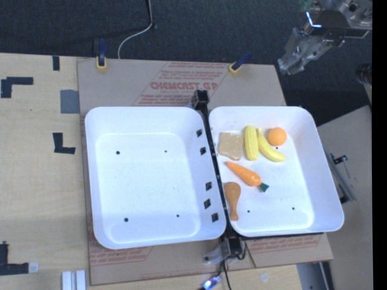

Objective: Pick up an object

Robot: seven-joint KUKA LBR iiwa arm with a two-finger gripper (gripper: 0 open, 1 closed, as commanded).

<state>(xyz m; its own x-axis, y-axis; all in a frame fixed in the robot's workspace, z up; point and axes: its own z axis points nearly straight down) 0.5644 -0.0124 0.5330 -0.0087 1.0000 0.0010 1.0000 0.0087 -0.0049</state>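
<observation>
— Where did the toy food lie relative to the metal two-finger gripper (pixel 291 62)?

— Well apart: the gripper hung beyond the right white plastic bin's (pixel 314 180) far corner, fingers apparently spread and holding nothing. Inside lay a tan bread slice (pixel 230 145), ridged yellow corn cob (pixel 250 142), smooth banana (pixel 269 148), round orange (pixel 277 136), tapered carrot (pixel 243 174) and brown drumstick (pixel 232 199).

Two white bins, the left bin (pixel 92 162) and the right bin (pixel 326 180), lie side by side and touch on a cardboard sheet (pixel 181 83). At the sheet's far edge, one clamp (pixel 100 61) sits near the left corner and another clamp (pixel 240 61) further right. A white cable (pixel 136 34) runs behind that edge. Black tape marks (pixel 16 87) lie on the bench, left of the sheet.
</observation>
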